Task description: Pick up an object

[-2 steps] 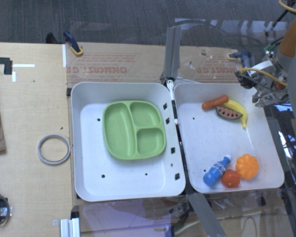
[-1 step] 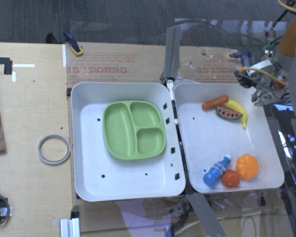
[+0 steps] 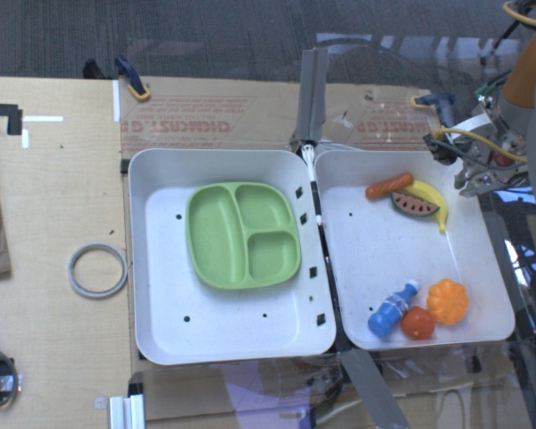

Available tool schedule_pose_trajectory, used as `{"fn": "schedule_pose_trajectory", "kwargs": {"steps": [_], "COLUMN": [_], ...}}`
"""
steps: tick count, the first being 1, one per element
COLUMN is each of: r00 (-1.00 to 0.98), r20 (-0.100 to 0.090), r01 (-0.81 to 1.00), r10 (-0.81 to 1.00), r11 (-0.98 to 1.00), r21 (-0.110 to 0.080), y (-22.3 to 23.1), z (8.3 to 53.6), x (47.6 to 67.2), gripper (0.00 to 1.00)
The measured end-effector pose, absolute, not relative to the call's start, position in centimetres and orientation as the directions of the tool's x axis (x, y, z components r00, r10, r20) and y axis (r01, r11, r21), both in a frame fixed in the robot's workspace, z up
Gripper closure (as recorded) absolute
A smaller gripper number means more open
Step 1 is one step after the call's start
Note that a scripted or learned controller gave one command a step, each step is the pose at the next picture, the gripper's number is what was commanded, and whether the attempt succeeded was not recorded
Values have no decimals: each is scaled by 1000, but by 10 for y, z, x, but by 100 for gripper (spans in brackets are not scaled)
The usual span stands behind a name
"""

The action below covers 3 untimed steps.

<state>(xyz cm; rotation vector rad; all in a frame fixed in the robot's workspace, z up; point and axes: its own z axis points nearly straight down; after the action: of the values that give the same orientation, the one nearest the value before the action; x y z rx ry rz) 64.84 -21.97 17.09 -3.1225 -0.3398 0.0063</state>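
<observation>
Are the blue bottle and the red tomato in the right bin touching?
Touching. In the camera view the bottle lies tilted with its lower end against the tomato, and no white bin floor shows between them.

Grey arm (image 3: 523,70) entering at the upper right of the frame, with an orange section near the top edge and cables looped round the wrist. Gripper (image 3: 482,179) at the right edge, a little above mid-height, angled down and to the left. Metal parts dark and tangled there, too unclear to read.
</observation>
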Motion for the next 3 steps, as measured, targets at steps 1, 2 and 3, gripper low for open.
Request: {"fn": "schedule_pose_trajectory", "kwargs": {"steps": [1, 2, 3], "r00": [979, 976, 979], "r20": [-5, -3, -3], "r01": [205, 217, 206], "r10": [205, 217, 206], "r11": [-979, -976, -979], "r21": [-1, -1, 0], "y": [-219, -219, -220], "z": [168, 166, 163], "x": [644, 645, 642], "gripper": [100, 100, 100]}}
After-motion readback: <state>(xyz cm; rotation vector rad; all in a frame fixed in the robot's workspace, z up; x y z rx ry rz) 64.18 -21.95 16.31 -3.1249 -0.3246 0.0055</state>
